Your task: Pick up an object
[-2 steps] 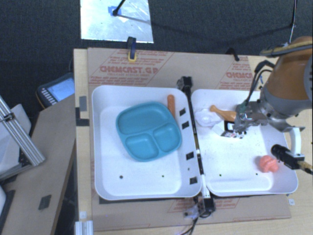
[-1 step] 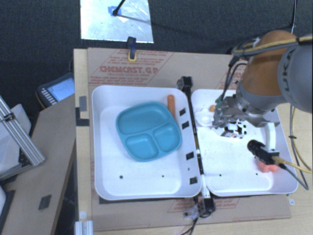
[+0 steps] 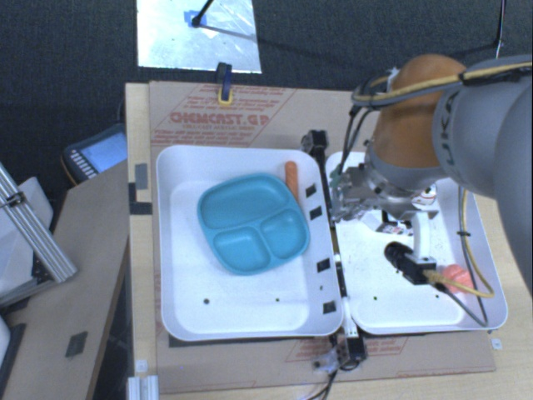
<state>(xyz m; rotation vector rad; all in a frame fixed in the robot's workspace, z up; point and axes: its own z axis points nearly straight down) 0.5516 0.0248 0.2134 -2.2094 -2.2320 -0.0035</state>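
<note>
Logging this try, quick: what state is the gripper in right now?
Gripper: cannot be told; it hangs over the right bin near the divider, with nothing seen between its fingers.

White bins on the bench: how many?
2. The left bin holds a blue divided plate with an orange stick at the plate's far edge. The right bin lies under the arm, which may hide more of its contents.

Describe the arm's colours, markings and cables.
The arm is matte grey with dark lettering on its side and a rounded orange band above the wrist. Thin cables, black and yellowish, loop round the band and trail down. The metal gripper sits below it.
</note>
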